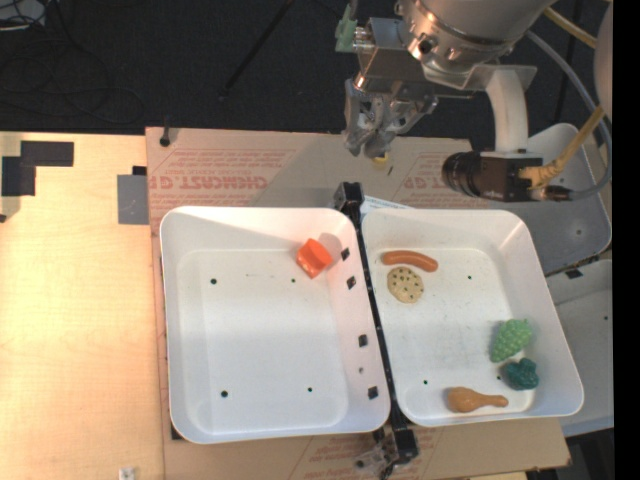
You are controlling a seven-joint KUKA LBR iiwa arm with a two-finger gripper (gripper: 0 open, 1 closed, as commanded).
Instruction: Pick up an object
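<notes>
Two shallow white bins sit side by side on the tabletop (80, 298), meeting at a dark central divider (362, 308) that serves as the landmark. Left of the divider, the left bin (200, 408) holds one orange block (314, 257), lying near the divider toward the bin's far edge. Right of the divider, the right bin (560, 348) holds five toy foods. A sausage (410, 260) lies just right of the divider near the far edge, and a speckled cookie (405, 285) sits just below it, close but apart. Well to the right of the divider, a light green broccoli piece (511, 338) touches a darker green one (520, 373), and a drumstick (475, 399) lies near the bin's front edge. The claw (376, 140) hangs above the far end of the divider, beyond both bins and over brown cardboard (250, 173). It carries nothing; whether it is apart or together cannot be told.
</notes>
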